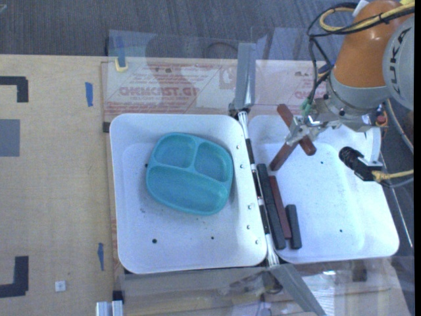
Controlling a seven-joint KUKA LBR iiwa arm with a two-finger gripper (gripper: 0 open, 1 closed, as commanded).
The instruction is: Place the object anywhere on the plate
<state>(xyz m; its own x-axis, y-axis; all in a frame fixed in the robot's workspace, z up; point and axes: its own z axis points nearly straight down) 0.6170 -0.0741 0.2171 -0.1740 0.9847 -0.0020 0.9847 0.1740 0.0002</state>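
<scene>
So the teal plate was sitting in the left bin, a bit toward the far side of it, and it had three compartments, all with nothing in them. Nothing else was on the plate.

The right bin was where all the stuff was. Right against the divider next to the plate's bin, there were a few long dark bars lying side by side, one of them reddish brown. Further from the plate, up near the far edge of that bin, the gripper was down low over a crossed pair of brown sticks, and it looked like one of them was pinched between its fingers, though it was hard to be sure at this angle. A black cable end hung off the arm, further right of the plate.

The sticks were well apart from the plate, still over in the right bin.
</scene>
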